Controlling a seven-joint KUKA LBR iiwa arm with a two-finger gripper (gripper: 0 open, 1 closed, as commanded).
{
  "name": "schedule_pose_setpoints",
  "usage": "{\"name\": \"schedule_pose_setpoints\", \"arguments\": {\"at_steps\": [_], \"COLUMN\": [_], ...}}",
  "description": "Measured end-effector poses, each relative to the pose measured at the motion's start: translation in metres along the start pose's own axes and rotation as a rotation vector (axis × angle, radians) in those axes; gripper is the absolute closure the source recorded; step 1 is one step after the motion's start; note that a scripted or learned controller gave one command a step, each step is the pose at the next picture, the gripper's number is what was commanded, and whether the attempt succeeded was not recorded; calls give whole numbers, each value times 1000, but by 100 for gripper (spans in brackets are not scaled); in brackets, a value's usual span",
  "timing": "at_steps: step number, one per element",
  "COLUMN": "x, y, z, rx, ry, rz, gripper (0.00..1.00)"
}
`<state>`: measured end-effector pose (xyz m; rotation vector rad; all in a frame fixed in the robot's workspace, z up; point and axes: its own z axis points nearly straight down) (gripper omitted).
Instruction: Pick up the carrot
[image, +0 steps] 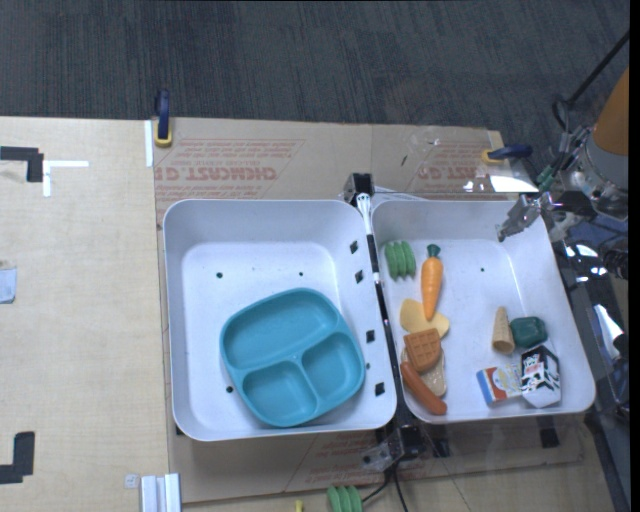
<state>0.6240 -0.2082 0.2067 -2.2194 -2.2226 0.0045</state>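
The gripper (520, 215) hangs over the far right corner of the right bin (470, 240), and I cannot tell its state. The carrot (431, 281) lies in the left part of this bin, green top pointing to the far side, just right of a green vegetable (400, 259). A blue plate (291, 357) sits in the left bin (200, 240).

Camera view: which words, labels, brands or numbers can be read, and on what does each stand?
"CHEMCAST GP", seemingly: red print, upside down, on the cardboard sheet behind the left bin; its smaller lines are too blurred to read.
The same red print behind the right bin: too blurred to read.
Small cartons: print too small to read.
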Motion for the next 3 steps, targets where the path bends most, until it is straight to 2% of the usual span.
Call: {"name": "schedule_pose_setpoints", "arguments": {"at_steps": [1, 2, 3], "x": [75, 116, 115], "y": [25, -19, -19], "z": [101, 115, 107], "rx": [2, 4, 6], "ry": [2, 2, 2], "rz": [82, 335, 333], "gripper": [0, 0, 100]}}
